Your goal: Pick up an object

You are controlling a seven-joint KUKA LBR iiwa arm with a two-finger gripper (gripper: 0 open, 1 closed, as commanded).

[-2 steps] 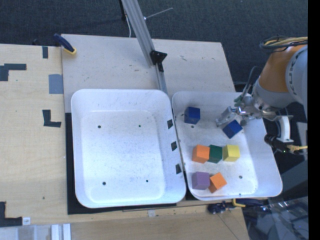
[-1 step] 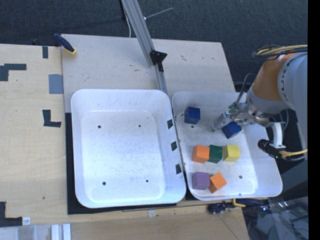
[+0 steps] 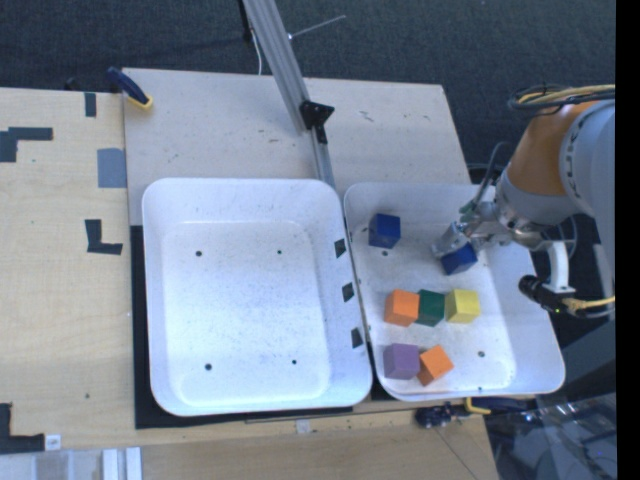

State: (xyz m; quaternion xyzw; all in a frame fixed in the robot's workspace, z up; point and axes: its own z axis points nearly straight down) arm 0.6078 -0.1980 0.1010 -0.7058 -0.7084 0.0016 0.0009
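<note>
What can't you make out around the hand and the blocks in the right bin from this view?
- Hand: too small and blurred in the camera view to tell whether it grips the blue block under it.
- That block's top: partly covered by the hand.
- Arm: cut off by the right edge.
- Purple block: its right side is hidden behind the orange block.

The pale wooden counter (image 3: 250, 118) carries two shallow white bins side by side on a black mat (image 3: 140, 368). The left bin (image 3: 160, 218) touches the right bin (image 3: 530, 368) along their shared edge. Grey tape patches (image 3: 111, 166) mark the counter at the left, and a blue-and-yellow tool (image 3: 130, 87) lies near its far edge.
</note>
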